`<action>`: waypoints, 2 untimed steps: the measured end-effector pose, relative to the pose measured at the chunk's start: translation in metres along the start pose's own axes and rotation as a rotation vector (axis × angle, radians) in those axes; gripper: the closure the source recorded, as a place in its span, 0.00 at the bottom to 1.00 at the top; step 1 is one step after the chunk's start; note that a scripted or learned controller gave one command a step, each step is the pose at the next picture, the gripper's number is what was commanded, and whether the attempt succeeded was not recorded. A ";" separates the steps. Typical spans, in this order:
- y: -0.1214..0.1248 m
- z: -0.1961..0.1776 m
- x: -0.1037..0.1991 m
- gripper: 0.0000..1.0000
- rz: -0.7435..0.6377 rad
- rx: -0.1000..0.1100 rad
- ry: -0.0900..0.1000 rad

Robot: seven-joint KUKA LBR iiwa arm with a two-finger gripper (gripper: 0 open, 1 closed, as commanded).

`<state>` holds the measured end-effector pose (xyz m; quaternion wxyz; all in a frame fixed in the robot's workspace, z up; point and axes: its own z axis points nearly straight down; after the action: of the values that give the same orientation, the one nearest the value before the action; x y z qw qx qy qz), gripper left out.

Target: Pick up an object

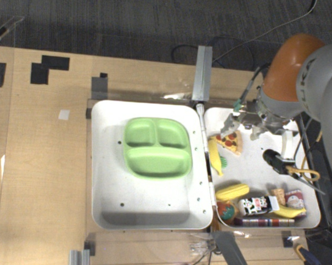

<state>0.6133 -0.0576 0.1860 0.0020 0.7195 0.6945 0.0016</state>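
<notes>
Over the back of the right bin (314, 217), my gripper (236, 122) hangs just above the pizza slice (231, 142), its state something I cannot tell, so I judge I'm approaching and must next descend squarely onto it.

Legible text, from my remote seat: none. I make out black-and-white printing on a small carton (254, 205) lying in the right bin (252, 166), near its front edge, but no word or number on it resolves. A small packet (294, 198) just to its right carries dark red and white marking, likewise too small for me to read.
</notes>
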 end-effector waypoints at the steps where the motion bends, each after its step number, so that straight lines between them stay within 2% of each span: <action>1: 0.033 0.088 -0.030 0.00 0.002 -0.007 0.000; 2: 0.061 0.093 -0.083 0.00 0.434 0.019 0.017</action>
<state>0.6721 -0.1424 0.0929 -0.0110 0.8521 0.5233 0.0017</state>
